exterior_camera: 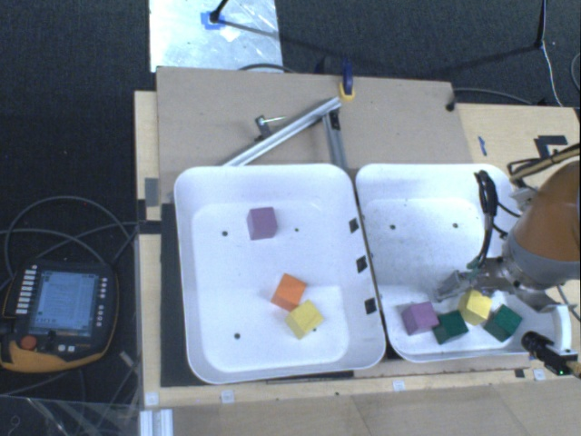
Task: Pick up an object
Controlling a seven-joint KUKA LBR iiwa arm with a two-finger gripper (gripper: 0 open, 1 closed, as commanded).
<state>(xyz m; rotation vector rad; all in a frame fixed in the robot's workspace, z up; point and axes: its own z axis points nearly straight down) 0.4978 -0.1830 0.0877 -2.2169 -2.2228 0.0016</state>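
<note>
Claw (470,289): over yellow cube (475,307), right bin (399,198); spread or pressed together, cannot tell.
Cube: likely light, stiff; best taken by flat opposite faces.

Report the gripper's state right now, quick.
Gripper: low in the right bin, right above the yellow block; open or shut cannot be told, no block seen held.

Grey arm (545,260), orange band, black cable
</note>
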